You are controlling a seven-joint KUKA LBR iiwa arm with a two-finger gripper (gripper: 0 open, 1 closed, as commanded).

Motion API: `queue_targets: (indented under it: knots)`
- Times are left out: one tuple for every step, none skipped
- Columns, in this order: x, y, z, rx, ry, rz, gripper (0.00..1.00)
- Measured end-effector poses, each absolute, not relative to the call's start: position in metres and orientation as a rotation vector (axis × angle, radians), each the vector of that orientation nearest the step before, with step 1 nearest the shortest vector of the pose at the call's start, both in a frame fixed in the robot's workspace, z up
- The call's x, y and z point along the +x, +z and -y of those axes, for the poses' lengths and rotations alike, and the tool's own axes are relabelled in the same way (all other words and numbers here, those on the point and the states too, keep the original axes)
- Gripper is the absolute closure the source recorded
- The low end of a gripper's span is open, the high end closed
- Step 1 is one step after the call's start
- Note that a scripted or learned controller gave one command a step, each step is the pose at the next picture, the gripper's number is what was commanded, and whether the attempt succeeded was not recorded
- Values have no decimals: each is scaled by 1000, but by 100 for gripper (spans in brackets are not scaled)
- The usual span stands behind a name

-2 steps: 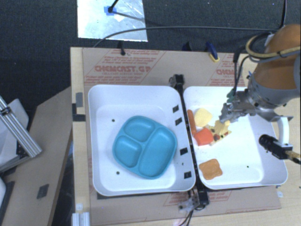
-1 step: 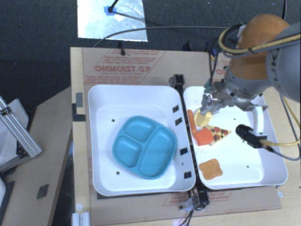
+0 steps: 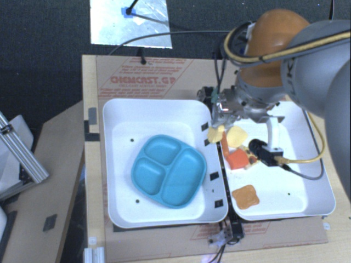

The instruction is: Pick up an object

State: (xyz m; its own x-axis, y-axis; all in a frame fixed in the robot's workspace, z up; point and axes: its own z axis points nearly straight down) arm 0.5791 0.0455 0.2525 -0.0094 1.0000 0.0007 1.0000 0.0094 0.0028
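Jaw opening could not be told from above: the gripper sat low under the arm's wrist, at the upper left corner of the right bin, and its metal body and the wrist housing hid its tip. Nothing could be seen held in it. Just below it, close to the wall shared by the two bins, lay a small cluster of objects: a pale yellow piece, a smaller yellow piece at the dividing wall itself, and a red-orange block touching the lower edge of the pale yellow one. Whether the gripper touched any of them could not be told. A black fitting trailing a yellow cable hung just beside the block on its right. Farther toward the near edge of the same bin, apart from the cluster, a flat tan-orange piece lay alone on the white floor. The grey arm, with its orange band, crossed the upper right of the view above this bin. The left bin held a blue divided plate, resting flat near its middle, well apart from the gripper. Both bins stood on a cardboard sheet printed in red, beyond which a shiny foil-like sheet lay on the dark surface.
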Motion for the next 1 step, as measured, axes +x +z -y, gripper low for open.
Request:
queue_targets:
  knots:
    - [593,251,-99,2210,5,-2231,100]
